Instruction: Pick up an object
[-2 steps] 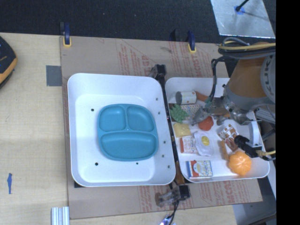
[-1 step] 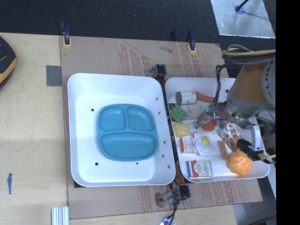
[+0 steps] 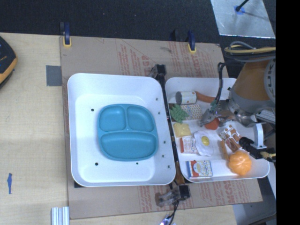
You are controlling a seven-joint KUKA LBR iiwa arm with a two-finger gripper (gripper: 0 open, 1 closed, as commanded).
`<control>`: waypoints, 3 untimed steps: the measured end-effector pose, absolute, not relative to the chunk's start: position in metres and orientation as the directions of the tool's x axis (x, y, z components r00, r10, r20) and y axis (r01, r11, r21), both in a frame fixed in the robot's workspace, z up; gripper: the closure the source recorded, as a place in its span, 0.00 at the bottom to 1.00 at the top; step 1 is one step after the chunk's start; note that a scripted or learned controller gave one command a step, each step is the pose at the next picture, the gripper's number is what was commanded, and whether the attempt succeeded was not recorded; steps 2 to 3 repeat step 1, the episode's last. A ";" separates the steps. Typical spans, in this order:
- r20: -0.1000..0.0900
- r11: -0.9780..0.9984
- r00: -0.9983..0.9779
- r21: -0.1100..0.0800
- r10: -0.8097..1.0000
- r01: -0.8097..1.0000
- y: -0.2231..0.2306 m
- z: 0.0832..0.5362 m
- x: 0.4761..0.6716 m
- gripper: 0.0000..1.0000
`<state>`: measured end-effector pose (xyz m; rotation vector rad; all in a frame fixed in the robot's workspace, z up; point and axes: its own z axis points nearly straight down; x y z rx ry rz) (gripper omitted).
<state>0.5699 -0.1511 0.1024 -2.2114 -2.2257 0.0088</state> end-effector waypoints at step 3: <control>-0.001 0.012 -0.012 0.012 1.000 1.000 -0.082 0.199 0.660 1.00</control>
